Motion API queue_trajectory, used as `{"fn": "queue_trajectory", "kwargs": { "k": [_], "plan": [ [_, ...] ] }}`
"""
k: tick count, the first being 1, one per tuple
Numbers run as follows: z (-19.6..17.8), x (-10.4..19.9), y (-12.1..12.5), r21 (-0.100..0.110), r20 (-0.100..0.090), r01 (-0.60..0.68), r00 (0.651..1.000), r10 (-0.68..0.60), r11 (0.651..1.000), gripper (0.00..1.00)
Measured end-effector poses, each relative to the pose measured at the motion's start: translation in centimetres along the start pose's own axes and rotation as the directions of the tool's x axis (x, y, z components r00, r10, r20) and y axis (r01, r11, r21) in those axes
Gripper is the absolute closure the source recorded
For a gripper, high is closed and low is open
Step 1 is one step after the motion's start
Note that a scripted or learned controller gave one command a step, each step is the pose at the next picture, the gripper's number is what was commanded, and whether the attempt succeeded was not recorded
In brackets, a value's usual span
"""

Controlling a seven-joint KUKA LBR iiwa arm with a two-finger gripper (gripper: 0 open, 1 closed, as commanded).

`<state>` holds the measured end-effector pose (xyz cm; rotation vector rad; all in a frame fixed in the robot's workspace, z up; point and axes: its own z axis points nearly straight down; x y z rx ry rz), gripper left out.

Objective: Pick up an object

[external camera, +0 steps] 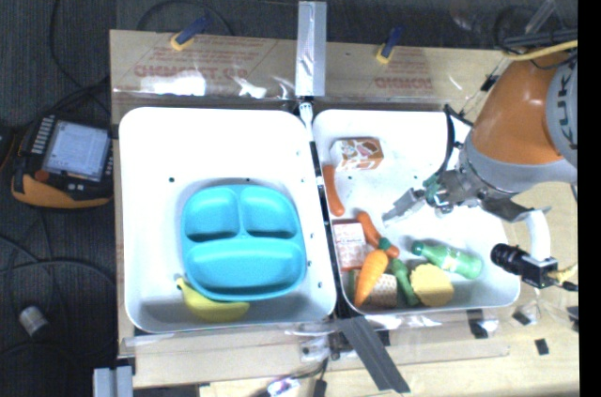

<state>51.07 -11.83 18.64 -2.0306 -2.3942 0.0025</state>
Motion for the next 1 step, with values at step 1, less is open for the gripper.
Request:
{"fn": "queue_trajectory", "kwargs": {
  "k": [1],
  "plan": [
    [8.52,1.28,-1.67,-0.020,0.009,0.101,0.995,-0.101,0.995,0.00]
  ]
}}
